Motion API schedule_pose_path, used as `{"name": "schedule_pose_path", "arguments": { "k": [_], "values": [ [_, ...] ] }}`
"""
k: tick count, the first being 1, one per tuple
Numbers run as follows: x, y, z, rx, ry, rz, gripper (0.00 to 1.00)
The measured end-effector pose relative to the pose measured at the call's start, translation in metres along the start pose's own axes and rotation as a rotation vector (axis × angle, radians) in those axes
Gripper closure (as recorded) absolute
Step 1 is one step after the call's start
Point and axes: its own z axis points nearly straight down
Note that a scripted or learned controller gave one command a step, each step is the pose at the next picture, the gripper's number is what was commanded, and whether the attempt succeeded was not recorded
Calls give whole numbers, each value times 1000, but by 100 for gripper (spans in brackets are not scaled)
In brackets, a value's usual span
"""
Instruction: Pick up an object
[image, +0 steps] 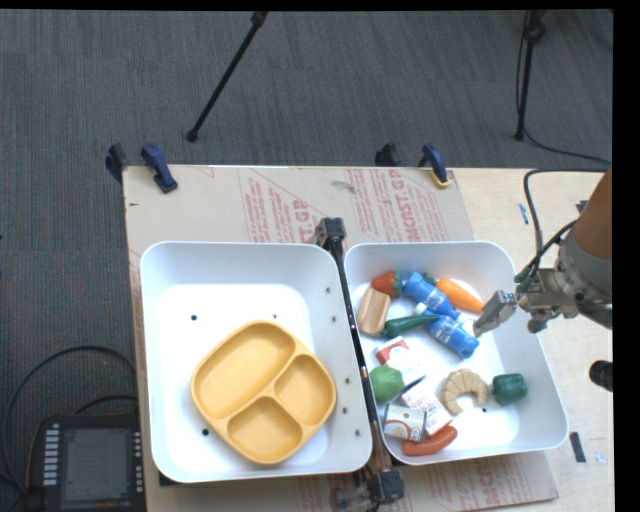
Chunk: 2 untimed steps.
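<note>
The right bin (520, 435) holds several toy foods. A blue bottle (440, 315) lies across its middle, with an orange carrot (460, 293) just behind it and a green cucumber (410, 325) to its left. Nearer the front lie a croissant (465, 388), a green pepper (508, 387), a green round fruit (385, 382), a small carton (402, 420) and a red chili (430, 440). My gripper (495, 312) hangs over the bin's right side, close to the right end of the blue bottle. I see nothing held in it.
The left bin (180, 270) holds a yellow divided plate (263, 390). A tan bread piece (373, 310) and a red tomato (385, 283) lie by the wall between the bins. Blue clamps (158, 165) grip the cardboard bench's back edge. A cable (535, 215) loops near the arm.
</note>
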Motion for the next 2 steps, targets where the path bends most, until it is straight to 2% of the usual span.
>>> {"name": "schedule_pose_path", "arguments": {
  "k": [1, 2],
  "values": [
    [29, 26, 144, 0, 0, 2, 0],
    [73, 61, 151, -10, -5, 3, 0]
  ]
}}
